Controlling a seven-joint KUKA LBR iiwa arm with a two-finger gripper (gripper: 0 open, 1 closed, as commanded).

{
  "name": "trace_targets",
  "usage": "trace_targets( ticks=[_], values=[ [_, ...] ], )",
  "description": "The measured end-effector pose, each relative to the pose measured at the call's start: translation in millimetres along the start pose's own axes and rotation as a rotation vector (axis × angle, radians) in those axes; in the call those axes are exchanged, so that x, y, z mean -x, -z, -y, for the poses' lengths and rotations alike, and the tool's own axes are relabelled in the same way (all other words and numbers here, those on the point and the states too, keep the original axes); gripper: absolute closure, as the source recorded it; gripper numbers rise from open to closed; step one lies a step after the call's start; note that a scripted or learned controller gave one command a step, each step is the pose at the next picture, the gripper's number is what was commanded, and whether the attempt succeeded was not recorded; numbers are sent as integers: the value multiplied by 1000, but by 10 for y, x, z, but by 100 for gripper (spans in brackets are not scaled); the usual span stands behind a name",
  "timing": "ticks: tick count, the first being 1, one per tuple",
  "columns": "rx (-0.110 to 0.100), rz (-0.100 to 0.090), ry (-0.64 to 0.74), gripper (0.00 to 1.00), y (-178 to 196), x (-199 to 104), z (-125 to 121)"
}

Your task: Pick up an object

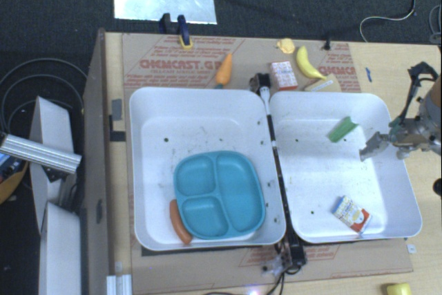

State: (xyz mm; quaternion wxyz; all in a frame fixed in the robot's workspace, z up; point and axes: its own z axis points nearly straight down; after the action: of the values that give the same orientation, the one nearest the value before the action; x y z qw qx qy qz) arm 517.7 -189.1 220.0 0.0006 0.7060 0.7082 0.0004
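The right bin (387, 214) holds a green block (342, 129) near its back and a small blue, white and red carton (351, 213) near its front right. My gripper (370, 147) hangs over the right side of this bin, to the right of and slightly nearer than the green block, apart from it. The carton lies well in front of the gripper. In the left bin (148, 169) a blue divided plate (218, 194) rests, with an orange sausage-shaped toy (179, 221) at its front left.
Behind the bins on the cardboard lie a toy carrot (223, 69), a small pink box (283, 74), a banana (307, 64) and a yellow scrap (286, 45). A blue and yellow clamp (183, 28) grips the bench's back edge. The bins' shared wall (273, 141) runs down the middle.
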Motion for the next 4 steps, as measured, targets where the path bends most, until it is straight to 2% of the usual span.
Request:
trace_targets(
  ticks=[1,2,3,4],
  values=[
    [-1,0,3,0,-1361,35,-381],
    [8,1,6,0,-1344,-167,-1199],
    [-37,0,-6,0,-1318,-600,-1443],
    [6,-1,4,0,-527,-930,-1526]
  ],
)
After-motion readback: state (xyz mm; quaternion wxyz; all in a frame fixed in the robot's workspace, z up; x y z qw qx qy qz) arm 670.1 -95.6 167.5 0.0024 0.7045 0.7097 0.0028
